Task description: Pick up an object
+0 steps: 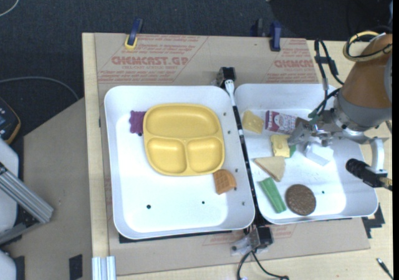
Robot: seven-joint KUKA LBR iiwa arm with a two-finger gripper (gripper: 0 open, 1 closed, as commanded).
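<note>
Camera view: both bins are seen from above at a slant, side by side on the tabletop [100, 148].
Left bin [124, 166]: placed at the centre-left of the frame; a yellow divided tray [184, 138] is laid in its upper half.
Purple item [136, 122]: partly tucked under the tray's left edge, in the upper left of the left bin.
Brown waffle-like piece [224, 181]: set just below the tray's lower right corner, near the bin's right wall.
Right bin [336, 204]: placed at the centre-right of the frame, touching the left bin along a shared edge.
Objects in the right bin: a pale yellow wedge [253, 122] is seen at the upper left; a dark red packet [280, 122] is laid just to its right; a small yellow block [280, 146] is found below the packet; a tan wedge [270, 167] is laid lower; a green stick [272, 194] and a brown disc [300, 199] are seen along the lower edge.
White piece [318, 156]: laid just below the end effector, near the bin's middle.
Arm [368, 95]: entered from the right of the frame, above the right bin's upper right part.
End effector [303, 134]: located just right of the yellow block and below the red packet; whether it is spread or pressed together cannot be told, and nothing is visibly pinched by it.
</note>
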